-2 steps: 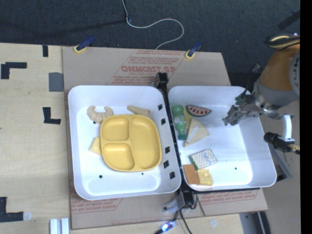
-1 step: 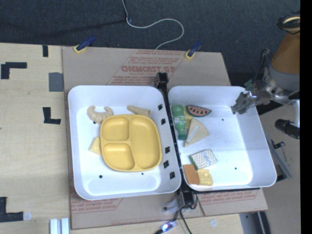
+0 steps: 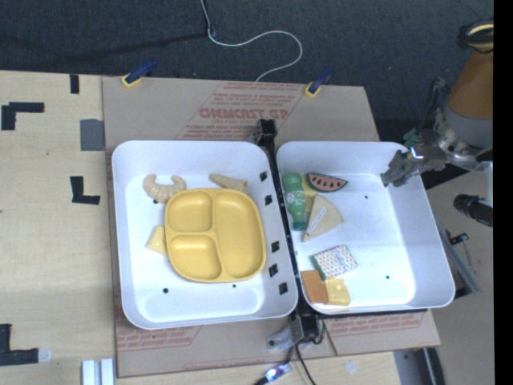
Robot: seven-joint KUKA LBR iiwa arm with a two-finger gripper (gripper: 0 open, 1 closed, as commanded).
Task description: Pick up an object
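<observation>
Gripper (image 3: 398, 172) sits over the far right rim of the right bin (image 3: 417, 239); whether it is apart or together cannot be told, and nothing is seen in its grasp. The right bin holds a watermelon slice (image 3: 327, 183), green bottle (image 3: 294, 200), pale wedge (image 3: 322, 215), patterned packet (image 3: 335, 261) and orange-yellow blocks (image 3: 325, 289). The left bin (image 3: 136, 215) holds a yellow divided plate (image 3: 215, 235) and croissant (image 3: 163, 187).
</observation>
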